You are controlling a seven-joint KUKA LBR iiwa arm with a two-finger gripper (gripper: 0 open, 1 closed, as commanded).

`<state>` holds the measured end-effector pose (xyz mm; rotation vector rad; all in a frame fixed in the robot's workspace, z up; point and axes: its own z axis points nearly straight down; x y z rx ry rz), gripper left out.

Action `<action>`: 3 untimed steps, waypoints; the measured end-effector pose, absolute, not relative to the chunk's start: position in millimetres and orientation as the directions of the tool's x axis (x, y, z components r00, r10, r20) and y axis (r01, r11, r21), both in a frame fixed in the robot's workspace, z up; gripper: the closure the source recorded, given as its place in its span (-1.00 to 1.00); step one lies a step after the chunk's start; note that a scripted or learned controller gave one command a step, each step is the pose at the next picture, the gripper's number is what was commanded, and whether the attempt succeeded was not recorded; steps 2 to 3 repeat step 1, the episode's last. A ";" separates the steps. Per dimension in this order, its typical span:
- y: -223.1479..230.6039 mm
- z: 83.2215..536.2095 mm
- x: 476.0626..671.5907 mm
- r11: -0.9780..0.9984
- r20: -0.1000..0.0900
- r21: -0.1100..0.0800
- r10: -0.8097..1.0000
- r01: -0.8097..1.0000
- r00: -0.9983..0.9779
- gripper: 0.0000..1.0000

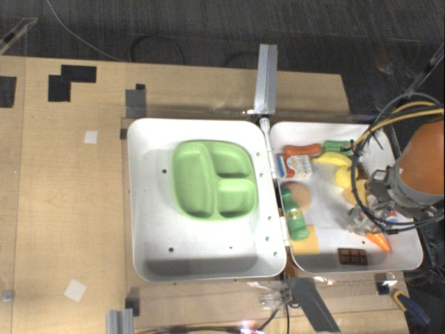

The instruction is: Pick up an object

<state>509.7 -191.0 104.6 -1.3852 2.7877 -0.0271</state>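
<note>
While my arm reaches in from the right, my gripper [363, 214] hangs low over the right bin [410, 259], wrapped in cables; whether it is open or closed I cannot tell. Just beside it lies an orange carrot [379, 241]. A yellow banana [338, 167] sits near the bin's middle, with a small carton [297, 165] and a red-orange piece [303, 149] toward the back. A tan egg-like ball [299, 196] and a green bottle [295, 220] lie along the left wall, and a brown chocolate bar [352, 257] rests by the front edge. The left bin [149, 252] holds a green divided tray [213, 179]
</note>
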 end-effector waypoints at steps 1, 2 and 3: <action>-205.5 171.6 526.7 0.260 -0.002 -0.009 -0.966 -0.966 -0.260 1.00; -205.5 171.6 526.7 0.260 -0.002 -0.009 -0.966 -0.966 -0.260 1.00; -205.5 171.6 526.7 0.260 -0.002 -0.009 -0.966 -0.966 -0.260 1.00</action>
